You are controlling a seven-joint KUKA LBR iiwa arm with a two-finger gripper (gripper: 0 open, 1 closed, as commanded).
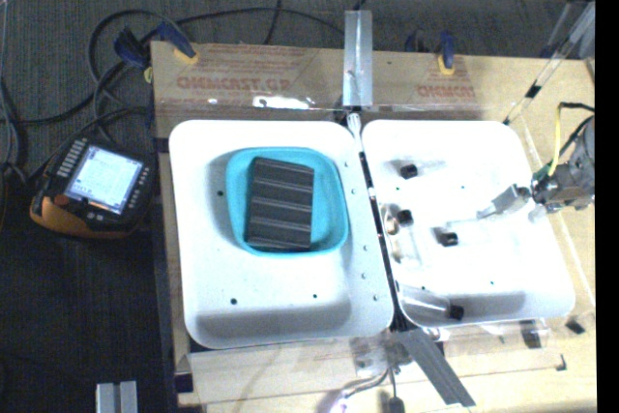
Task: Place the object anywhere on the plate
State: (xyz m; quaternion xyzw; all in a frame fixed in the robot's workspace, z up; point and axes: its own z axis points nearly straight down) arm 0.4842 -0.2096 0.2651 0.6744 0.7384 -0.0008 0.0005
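A dark grey ribbed block (280, 202) lies flat on the blue plate (332, 208), which sits in the left white bin (203, 285). The block covers most of the plate's middle and leans slightly. My gripper (553, 189) is at the far right edge of the right bin (503, 280), well away from the plate and the block. A grey piece sticks out leftward from it, low over the bin floor. Nothing of the block is near it.
Several small black bits lie in the right bin, among them one (408, 171) at the back and one (447, 237) near the middle. A metal divider post (358, 63) stands behind the bins. A handheld pendant (97, 184) lies on the floor at left.
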